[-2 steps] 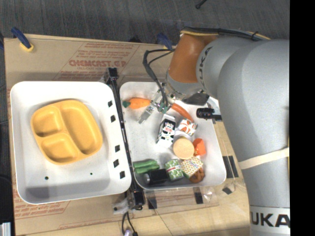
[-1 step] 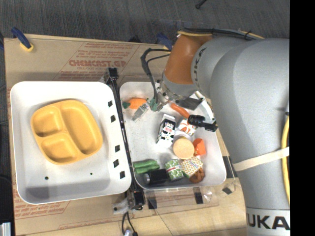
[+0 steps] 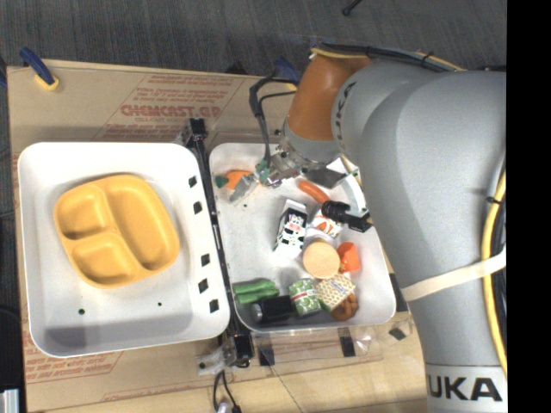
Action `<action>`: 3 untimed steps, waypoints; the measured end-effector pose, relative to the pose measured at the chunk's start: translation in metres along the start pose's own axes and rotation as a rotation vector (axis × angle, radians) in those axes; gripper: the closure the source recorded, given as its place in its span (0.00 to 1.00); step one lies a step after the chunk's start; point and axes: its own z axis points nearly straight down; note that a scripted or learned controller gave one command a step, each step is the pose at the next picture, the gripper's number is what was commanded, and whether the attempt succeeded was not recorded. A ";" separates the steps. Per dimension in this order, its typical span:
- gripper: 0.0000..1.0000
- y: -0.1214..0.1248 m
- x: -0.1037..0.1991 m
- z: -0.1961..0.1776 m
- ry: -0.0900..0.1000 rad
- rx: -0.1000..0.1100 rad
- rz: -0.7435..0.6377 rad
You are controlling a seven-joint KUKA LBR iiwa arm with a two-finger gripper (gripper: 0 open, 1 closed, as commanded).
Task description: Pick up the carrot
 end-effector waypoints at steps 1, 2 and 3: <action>0.00 0.000 -0.007 -0.001 -0.009 -0.014 0.314; 0.00 0.004 0.001 -0.001 -0.006 -0.014 0.618; 1.00 0.003 0.003 -0.009 -0.004 -0.003 0.610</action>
